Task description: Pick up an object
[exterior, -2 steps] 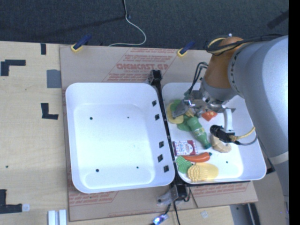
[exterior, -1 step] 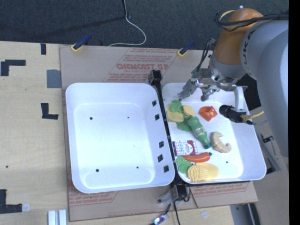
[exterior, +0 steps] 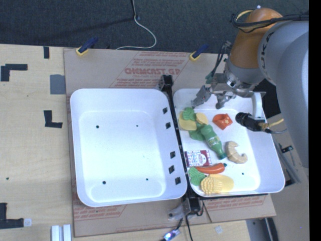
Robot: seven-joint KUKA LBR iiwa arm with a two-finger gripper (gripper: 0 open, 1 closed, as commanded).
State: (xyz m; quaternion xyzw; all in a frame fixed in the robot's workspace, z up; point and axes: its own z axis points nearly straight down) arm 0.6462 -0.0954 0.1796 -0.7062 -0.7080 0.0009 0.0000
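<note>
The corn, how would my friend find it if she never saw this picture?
Start at the right-hand white bin, the one holding toy food. Go to its near edge, the bottom of the camera view, where the corn lies below the red chili pepper. It is the only yellow piece with bumpy rows of kernels.
</note>
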